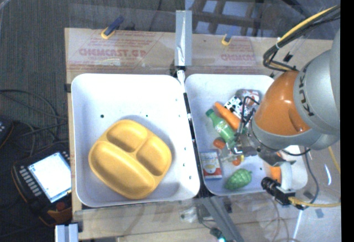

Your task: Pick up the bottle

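The bottle is green with a pale cap and lies tilted in the right bin, near its left wall. An orange carrot lies against the bottle's upper right side. My gripper is low in the bin at the bottle's lower right end, under the orange-banded wrist. The wrist hides much of the gripper, and I cannot see whether it touches the bottle.
In the right bin also lie a small carton, a green bumpy fruit, a printed packet, a small red piece and an orange item. A yellow divided tray sits in the left bin.
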You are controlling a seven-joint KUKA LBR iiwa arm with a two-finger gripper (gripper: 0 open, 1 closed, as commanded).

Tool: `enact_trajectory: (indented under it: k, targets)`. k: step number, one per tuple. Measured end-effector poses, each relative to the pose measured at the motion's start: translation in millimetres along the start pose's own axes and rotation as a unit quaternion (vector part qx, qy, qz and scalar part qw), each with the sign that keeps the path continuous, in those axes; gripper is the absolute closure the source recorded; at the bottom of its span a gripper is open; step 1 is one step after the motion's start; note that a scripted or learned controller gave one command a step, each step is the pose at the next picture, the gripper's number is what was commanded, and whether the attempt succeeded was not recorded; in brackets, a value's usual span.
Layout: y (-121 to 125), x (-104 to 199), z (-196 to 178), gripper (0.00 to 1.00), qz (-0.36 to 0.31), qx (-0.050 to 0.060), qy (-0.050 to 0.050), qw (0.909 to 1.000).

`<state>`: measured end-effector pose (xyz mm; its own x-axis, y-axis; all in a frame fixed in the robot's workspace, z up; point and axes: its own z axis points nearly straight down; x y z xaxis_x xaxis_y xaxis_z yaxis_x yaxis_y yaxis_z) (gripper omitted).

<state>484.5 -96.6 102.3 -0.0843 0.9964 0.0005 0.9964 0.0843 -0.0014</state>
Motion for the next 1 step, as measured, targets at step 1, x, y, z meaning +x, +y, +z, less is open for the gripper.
enact_trajectory:
  k: [1]
  targets:
    - [4.3, 64.1, -77.3, 1.00, -0.066, 0.004, 0.000, 0.9978]
